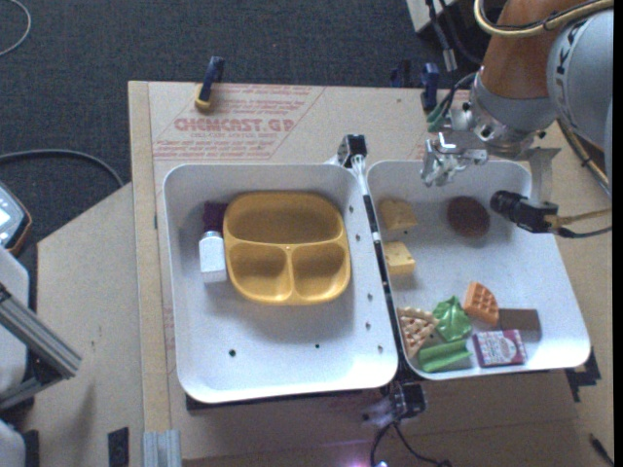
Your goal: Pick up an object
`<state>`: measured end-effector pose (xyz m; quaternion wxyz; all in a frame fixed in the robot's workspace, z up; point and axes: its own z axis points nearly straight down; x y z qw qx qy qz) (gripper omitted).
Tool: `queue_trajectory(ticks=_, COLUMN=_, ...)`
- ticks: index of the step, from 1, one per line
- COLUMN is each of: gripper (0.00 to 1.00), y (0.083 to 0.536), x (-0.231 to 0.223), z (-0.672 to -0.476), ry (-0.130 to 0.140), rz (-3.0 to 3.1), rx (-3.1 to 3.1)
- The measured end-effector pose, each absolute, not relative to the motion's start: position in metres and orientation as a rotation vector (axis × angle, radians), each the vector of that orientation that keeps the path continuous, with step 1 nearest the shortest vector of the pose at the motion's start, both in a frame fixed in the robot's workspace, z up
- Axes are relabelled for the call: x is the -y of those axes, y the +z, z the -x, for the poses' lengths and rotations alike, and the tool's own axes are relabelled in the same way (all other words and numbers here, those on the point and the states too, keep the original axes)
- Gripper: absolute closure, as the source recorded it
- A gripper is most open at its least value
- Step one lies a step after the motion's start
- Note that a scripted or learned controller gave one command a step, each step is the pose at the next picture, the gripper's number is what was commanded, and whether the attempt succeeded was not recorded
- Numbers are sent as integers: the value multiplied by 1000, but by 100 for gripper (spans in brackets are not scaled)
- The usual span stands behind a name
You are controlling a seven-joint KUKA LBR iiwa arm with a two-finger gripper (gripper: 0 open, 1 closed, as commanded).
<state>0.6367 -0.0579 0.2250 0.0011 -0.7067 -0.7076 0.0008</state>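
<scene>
Hovering over the right bin's (pixel 545 290) far edge, my pincer (pixel 440 168) holds nothing; whether it is released I cannot tell. The brown cookie (pixel 468 216) lies just beside it, nearer the camera and slightly right.

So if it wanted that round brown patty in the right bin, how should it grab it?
Probably straight from above, fingers closing across its rim on opposite edges. The brown patty lies flat and low on the right bin floor, apart from the other food, so there is room on either side. The gripper hangs just up-left of it.
</scene>
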Motion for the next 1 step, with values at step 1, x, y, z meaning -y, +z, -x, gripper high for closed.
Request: queue_trajectory(ticks=1, gripper=100, y=235, x=63, z=-645, ry=-3, rz=2222, rx=2226)
